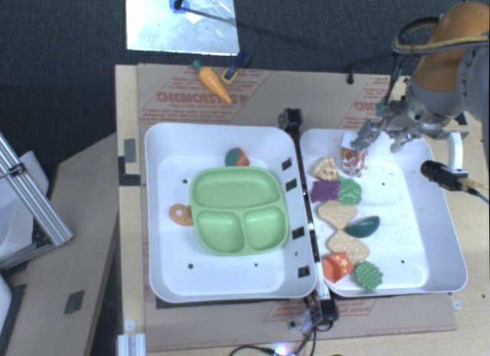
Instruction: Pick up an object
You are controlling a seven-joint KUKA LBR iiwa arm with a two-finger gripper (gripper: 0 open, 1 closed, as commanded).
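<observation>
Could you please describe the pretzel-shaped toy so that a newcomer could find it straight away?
Look in the left white bin, which holds a green divided tray. Just off that tray's left edge lies the small tan pretzel, alone on the bin floor, the only looped piece with holes.

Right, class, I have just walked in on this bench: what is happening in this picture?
A grey robot arm reaches in from the right over the right bin. Its gripper hangs at the far end of that bin, just above a small red and white container. The pile of toy food lies along the bin's left side. The left bin holds a green divided plate, with a pretzel beside it. A toy carrot lies on the bench beyond the bins.
</observation>
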